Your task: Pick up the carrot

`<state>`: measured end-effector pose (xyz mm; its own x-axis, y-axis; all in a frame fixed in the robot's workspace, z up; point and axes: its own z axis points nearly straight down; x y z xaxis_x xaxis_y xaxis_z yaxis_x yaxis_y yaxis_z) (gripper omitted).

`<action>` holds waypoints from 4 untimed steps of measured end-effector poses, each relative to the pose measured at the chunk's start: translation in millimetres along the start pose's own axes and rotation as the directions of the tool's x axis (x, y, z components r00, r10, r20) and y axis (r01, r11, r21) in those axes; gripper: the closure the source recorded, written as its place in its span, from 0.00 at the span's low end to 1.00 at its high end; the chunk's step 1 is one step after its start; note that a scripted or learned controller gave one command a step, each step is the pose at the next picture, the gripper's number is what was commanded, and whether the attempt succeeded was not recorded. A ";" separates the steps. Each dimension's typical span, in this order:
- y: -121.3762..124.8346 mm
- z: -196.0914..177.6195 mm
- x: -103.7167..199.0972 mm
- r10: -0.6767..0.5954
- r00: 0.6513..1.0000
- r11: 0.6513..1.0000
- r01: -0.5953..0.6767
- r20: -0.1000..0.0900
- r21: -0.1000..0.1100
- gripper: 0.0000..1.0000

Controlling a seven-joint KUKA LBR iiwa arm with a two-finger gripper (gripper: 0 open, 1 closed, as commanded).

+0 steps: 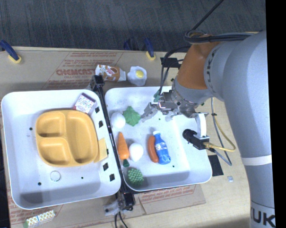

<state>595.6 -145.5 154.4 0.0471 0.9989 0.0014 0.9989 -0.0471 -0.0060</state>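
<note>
Camera view puts the carrot (122,145) along the right bin's (197,172) left wall, with a white egg (136,151) just beside it, while my tool (154,107) hovers apart near the green leafy piece (131,116); I cannot tell its finger state. I judge it best to come straight down over the carrot's middle, closing across its width and keeping off wall and egg.

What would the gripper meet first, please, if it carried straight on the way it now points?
Probably the green leafy piece: the gripper points left across the right bin, and that piece lies just ahead of it. Height is unclear, so it might pass above. The carrot lies lower left, off that line.
</note>
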 end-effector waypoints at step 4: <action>-103.6 -36.1 82.5 0.834 0.551 0.551 -0.834 -0.002 0.001 1.00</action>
<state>496.3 -58.3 191.3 0.8593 0.5115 -0.0024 0.5115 -0.8593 -0.0054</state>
